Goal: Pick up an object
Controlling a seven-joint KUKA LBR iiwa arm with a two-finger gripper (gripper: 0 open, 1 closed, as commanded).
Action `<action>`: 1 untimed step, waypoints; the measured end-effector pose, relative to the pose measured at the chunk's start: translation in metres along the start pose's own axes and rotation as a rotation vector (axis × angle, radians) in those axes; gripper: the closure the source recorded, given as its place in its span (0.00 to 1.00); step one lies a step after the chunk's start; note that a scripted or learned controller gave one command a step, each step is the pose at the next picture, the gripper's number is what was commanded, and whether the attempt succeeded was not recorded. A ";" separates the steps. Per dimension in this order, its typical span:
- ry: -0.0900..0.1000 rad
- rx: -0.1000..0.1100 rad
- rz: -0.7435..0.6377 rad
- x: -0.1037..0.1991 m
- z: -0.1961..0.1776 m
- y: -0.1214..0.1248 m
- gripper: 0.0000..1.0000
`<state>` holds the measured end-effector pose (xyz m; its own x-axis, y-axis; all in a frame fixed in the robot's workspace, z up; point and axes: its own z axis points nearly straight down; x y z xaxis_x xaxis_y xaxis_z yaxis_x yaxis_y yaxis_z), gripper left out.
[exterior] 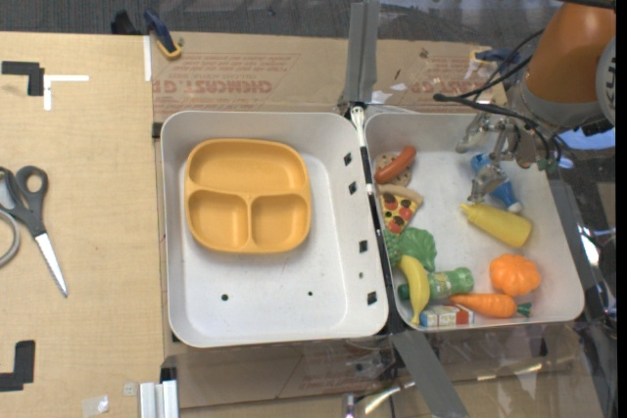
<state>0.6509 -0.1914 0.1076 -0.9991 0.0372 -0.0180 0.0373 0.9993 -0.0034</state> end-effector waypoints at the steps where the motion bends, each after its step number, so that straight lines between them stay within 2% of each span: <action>1: 0.015 -0.002 0.140 0.041 0.014 -0.014 0.00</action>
